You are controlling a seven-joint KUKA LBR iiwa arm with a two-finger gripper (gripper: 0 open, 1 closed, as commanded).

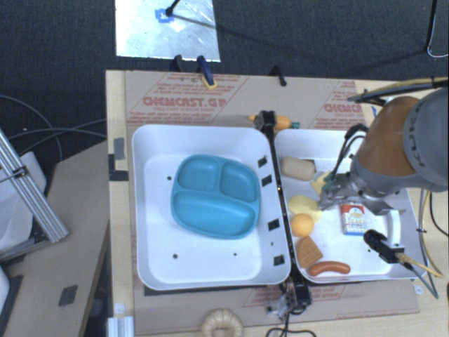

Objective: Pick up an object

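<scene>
The right bin [302, 140] holds a beige bread roll [297, 168], a pale yellow piece [303, 204], an orange ball [302, 225], a brown cracker-like wedge [309, 250], a red sausage [329, 267] and a small red and white carton [353, 218]. My gripper [331, 194] hangs low over the middle of this bin, just right of the yellow piece and left of the carton. The wrist hides its fingertips. Nothing shows between the fingers.
The left bin [151, 188] carries a blue divided plate [214, 195]. Black clips run along the wall between the two bins. A small orange thing [281, 123] lies behind the bins, and a pale ring [223, 322] lies on the bench in front.
</scene>
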